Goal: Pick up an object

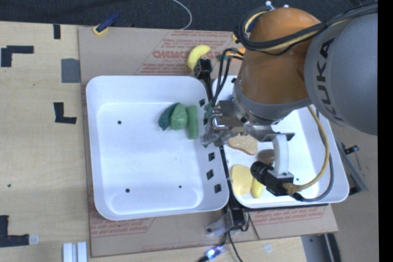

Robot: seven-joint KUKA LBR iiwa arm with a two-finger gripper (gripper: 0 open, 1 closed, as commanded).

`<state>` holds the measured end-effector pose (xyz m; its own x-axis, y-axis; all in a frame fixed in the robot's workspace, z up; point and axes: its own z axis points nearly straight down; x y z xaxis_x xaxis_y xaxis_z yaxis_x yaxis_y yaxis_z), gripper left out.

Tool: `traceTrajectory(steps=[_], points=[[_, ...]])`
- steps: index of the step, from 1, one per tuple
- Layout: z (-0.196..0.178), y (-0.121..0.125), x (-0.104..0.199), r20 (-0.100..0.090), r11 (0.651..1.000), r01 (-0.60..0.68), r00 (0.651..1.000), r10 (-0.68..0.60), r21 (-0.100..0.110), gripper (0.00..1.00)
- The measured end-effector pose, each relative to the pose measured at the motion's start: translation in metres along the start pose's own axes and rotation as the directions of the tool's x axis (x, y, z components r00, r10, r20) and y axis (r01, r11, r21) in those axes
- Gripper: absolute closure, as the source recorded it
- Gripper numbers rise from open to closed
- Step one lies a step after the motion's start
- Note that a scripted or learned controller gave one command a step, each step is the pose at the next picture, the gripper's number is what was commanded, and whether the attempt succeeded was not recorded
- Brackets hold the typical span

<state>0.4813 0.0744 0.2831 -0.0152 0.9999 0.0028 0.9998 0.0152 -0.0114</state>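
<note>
The end effector (245, 135) hangs low over the right bin (328, 184), near the wall shared with the left bin (101, 132); whether it is released or clenched cannot be told. Just beneath it lies one tan, bread-like piece (243, 144). Nearer the front rim sit one yellow object (242, 180) and one dark brown object (265, 156). The left bin contains one green object (180, 118). One yellow banana (196, 56) lies on the table (37, 150) behind the two white bins.

"kuka" on the arm (344, 80)
</note>
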Motion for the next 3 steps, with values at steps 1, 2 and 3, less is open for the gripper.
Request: traceTrajectory(steps=[1, 2, 3], points=[[0.022, 0.001, -0.078, 0.004, 1.000, -0.021, 1.000, 0.021, -0.006, 1.00], [0.080, 0.006, -0.058, 0.003, 1.000, -0.013, 1.000, 0.013, -0.002, 1.00], [0.100, 0.074, -0.015, 0.002, 1.000, -0.009, 1.000, 0.009, -0.010, 1.00]])
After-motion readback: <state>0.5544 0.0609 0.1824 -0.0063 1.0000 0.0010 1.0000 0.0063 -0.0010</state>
